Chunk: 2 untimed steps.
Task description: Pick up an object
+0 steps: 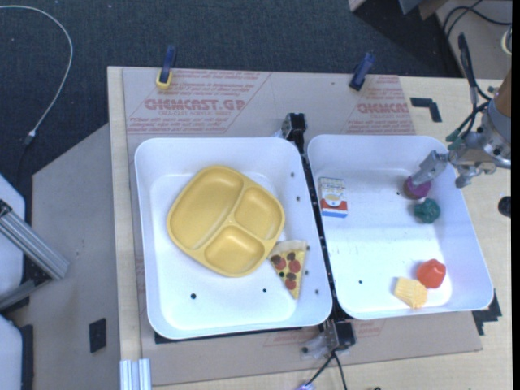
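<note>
Nearest the camera, at the bottom of the frame, we see the front edge of the cardboard-covered worktop that carries both bins. Going by size, the left shallow white bin comes next; it holds a yellow plastic plate with three compartments in the middle left, and a toy pizza slice touching the plate's lower right rim. The right shallow white bin fills the middle right.

At the right edge the grey arm comes in, and its gripper sits over the upper right of that bin; we cannot tell whether it is open or closed on anything. A small purple round object lies just to the lower left of the gripper, touching or nearly touching one finger, so we judge it the likely target. A dark green lump sits just below it and could be nudged. A red toy pepper and yellow block lie lower right, a small white carton at upper left, well apart.
</note>
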Each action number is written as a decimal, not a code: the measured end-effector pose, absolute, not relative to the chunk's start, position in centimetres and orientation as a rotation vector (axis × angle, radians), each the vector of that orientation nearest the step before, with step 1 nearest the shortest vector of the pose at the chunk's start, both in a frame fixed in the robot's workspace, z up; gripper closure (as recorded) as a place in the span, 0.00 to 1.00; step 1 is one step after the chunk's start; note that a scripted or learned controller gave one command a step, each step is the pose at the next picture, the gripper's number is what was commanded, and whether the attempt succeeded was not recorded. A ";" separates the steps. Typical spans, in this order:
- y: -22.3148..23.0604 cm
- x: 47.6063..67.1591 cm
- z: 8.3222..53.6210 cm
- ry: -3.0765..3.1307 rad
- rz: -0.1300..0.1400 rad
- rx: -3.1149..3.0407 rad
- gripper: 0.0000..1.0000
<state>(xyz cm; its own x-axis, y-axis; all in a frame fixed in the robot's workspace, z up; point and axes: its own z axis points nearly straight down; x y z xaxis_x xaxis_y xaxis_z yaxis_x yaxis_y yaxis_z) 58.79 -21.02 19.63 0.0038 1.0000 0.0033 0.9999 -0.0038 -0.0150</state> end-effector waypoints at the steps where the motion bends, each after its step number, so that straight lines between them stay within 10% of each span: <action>1: -20.9 59.1 20.5 -2.222 0.000 -2.221 0.00; 2: -21.6 59.0 16.0 -2.217 0.005 -2.219 0.00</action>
